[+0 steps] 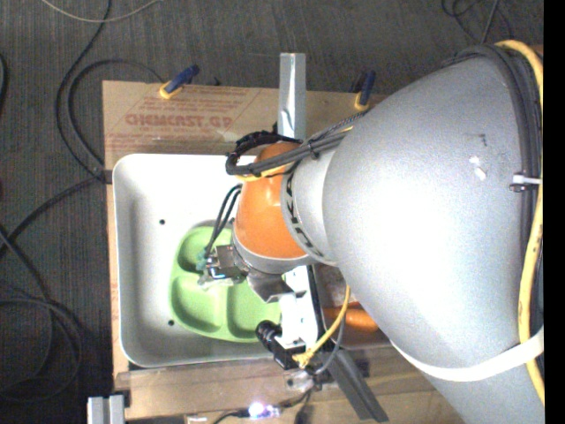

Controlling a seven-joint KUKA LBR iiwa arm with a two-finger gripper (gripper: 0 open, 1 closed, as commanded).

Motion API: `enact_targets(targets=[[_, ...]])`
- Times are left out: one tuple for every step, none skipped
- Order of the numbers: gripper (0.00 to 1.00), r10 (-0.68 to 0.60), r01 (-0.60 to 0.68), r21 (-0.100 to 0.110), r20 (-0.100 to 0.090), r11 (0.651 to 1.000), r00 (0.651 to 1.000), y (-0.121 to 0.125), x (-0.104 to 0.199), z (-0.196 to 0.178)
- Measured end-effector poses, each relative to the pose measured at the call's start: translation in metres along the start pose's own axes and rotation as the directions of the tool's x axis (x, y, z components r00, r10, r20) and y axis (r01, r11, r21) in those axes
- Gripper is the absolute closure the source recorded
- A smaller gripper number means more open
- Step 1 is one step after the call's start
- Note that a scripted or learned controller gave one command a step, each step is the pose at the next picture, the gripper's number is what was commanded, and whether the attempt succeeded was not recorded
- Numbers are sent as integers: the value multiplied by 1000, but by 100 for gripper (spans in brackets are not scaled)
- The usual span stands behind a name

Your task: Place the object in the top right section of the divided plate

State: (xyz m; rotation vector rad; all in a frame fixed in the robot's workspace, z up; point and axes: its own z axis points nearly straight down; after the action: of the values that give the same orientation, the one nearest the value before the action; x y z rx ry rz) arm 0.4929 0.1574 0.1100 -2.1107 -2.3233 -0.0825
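The object to be placed is hard to find: I cannot see any thing under the gripper (213,268), and I cannot tell if the jaws are wide, narrow or holding something, because the wrist hides them. A small orange thing (358,318) peeks out from under the arm on the right side, and it may be the object, but I cannot be sure. The green divided plate (189,303) lies in the left bin (141,237), near its bottom right part, and the gripper hangs over the plate's upper part. The orange band (267,208) of the arm (424,228) covers the plate's right side, so the top right section is mostly hidden. I think the step in hand is getting the object over that section. To do it well, the arm should come low and straight over the section, stay clear of the raised ridges between the sections, and let go only when the object is close to the plate. The bin walls stand up around the plate, and the right wall is close by, so there is little room on that side. There is more open white floor to the left and above the plate. The bin rests on a brown board (159,117) on the surface.
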Motion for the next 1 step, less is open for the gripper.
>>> enact_targets(targets=[[100,376,-376,43,24,925,926,25,10,-6]])
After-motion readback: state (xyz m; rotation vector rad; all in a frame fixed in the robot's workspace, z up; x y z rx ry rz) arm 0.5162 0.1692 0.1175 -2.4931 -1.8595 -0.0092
